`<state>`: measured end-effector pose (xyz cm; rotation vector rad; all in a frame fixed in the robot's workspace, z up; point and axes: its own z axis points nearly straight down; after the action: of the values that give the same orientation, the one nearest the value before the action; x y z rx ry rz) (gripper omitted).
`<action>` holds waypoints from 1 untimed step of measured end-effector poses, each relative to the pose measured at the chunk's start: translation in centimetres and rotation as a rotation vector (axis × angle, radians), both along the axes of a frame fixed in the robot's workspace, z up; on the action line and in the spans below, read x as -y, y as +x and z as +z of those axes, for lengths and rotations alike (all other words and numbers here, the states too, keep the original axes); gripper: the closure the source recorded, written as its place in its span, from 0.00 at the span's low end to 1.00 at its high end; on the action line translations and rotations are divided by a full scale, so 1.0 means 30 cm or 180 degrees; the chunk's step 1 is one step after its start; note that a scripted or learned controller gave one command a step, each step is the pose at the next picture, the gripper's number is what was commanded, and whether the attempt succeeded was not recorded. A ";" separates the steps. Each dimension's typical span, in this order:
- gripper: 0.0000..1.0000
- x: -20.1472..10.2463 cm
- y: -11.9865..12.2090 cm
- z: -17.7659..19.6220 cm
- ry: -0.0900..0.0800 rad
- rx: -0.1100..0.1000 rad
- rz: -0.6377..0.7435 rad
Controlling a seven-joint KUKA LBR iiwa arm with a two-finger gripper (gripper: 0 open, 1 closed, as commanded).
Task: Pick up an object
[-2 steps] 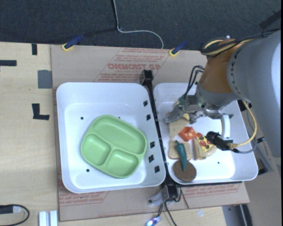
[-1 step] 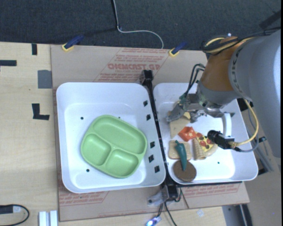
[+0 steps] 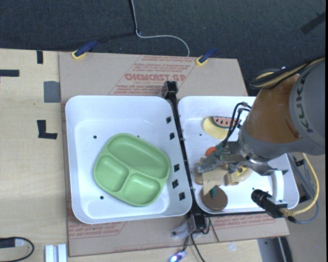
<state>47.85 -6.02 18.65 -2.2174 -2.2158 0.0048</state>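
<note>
My gripper (image 3: 221, 158) reaches down from the right into the right bin (image 3: 192, 113), low over a cluster of small toys. Around its tip lie a tan block (image 3: 209, 179), an orange and teal piece (image 3: 210, 152) and a yellowish piece (image 3: 238, 174). A brown round disc (image 3: 215, 200) rests near the bin's front wall. A watermelon slice with a yellow rind (image 3: 217, 124) lies toward the back of that bin. The wrist hides the tip, so contact with any toy is unclear.
The left bin (image 3: 79, 113) holds a green three-compartment plate (image 3: 132, 169). A black divider clamp (image 3: 171, 89) sits between the bins at the back. Cardboard (image 3: 153, 72) lies under both bins, and a white cable (image 3: 153, 36) runs behind.
</note>
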 end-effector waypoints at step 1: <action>1.00 -0.188 0.233 -0.009 -0.0007 0.0028 0.0025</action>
<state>54.85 -0.39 18.38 -2.2143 -2.2300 -0.0026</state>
